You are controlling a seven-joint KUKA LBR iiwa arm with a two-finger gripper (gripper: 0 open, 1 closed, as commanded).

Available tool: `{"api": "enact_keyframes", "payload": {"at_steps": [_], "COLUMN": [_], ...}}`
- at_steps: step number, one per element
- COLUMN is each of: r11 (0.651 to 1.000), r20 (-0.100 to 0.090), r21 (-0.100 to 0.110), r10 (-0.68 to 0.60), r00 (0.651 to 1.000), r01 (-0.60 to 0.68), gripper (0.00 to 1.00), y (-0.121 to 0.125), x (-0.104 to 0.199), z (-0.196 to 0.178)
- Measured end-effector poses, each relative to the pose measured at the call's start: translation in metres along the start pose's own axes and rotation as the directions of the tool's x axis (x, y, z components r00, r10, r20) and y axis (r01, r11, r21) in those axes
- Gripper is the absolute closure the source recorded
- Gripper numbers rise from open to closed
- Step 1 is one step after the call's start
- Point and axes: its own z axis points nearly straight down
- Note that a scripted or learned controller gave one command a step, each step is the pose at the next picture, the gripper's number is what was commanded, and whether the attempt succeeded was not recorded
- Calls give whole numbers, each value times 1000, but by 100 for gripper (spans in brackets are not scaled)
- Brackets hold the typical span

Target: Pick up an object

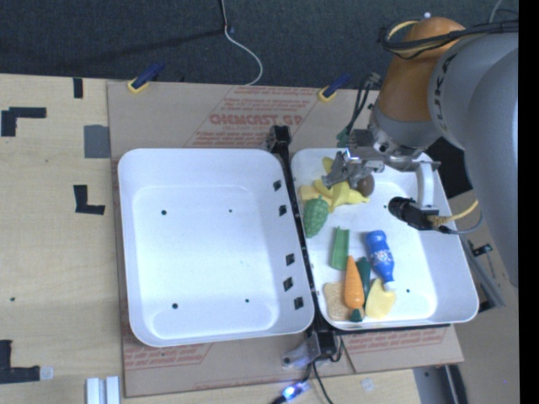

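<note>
Front of right bin (450, 310): lying in a cluster at the near edge, an orange carrot-shaped piece (354, 290), a pale yellow piece (380, 301) and a tan flat piece (336, 298), all touching or overlapping
Blue bottle (380, 255): lying just behind the yellow piece, white cap toward the back
Green stick (338, 247): lying left of the blue bottle, running front to back
Green bumpy piece (316, 216): resting against the bin's left wall, beside the divider
Yellow toy (335, 194): sitting at the back left of the right bin, directly under the gripper, touching the green bumpy piece
Gripper (347, 172): hanging low over the yellow toy at the bin's back left; finger spread impossible to tell, too small and blurred
Arm (421, 74): reaching in from the right, orange band showing above the wrist
Left bin (135, 171): sitting beside the right bin, sharing the middle divider
</note>
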Motion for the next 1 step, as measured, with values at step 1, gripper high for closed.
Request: {"api": "enact_keyframes", "payload": {"at_steps": [1], "r11": [1000], "r20": [-2], "r21": [-4], "r10": [-5], "r00": [1000], "r01": [5], "gripper": [100], "y": [46], "x": [81], "z": [10]}}
